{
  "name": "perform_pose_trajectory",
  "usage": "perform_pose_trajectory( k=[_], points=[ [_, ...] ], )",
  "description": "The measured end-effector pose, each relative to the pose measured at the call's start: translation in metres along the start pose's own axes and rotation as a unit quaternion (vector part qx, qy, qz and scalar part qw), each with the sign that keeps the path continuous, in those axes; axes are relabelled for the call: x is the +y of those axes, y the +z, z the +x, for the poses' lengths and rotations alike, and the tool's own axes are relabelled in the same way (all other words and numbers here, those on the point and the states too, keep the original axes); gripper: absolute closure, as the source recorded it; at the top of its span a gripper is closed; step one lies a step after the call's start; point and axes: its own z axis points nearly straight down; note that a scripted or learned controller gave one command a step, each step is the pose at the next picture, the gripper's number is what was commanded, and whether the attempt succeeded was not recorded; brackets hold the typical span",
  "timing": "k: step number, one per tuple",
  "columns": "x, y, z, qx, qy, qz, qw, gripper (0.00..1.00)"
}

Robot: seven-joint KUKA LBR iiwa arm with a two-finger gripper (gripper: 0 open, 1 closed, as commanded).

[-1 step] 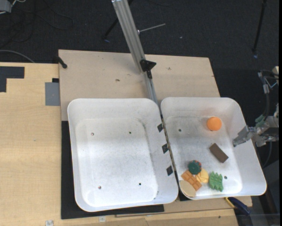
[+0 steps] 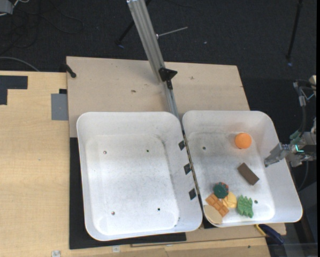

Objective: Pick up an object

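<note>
Camera view: round orange ball (image 2: 243, 141)

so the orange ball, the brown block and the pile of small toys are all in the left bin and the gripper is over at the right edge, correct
Not quite: the camera view shows the orange ball, brown block and pile of small toys in the right bin, not the left bin. The gripper is indeed at the right edge.

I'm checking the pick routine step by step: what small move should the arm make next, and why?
Probably a short move inward over the right white bin, toward the small brown block. The gripper sits at that bin's right rim, clasping nothing, and the block lies nearest, apart from the other pieces.
</note>
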Motion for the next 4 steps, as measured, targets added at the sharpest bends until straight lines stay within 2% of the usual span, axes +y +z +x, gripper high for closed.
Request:
perform_pose_trajectory(
  k=[3, 4],
  points=[
    [0.000, 0.131, -0.001, 0.001, 0.000, 0.002, 1.0000, 0.00],
    [0.000, 0.118, -0.003, 0.000, 0.003, 0.001, 1.0000, 1.00]
  ],
)
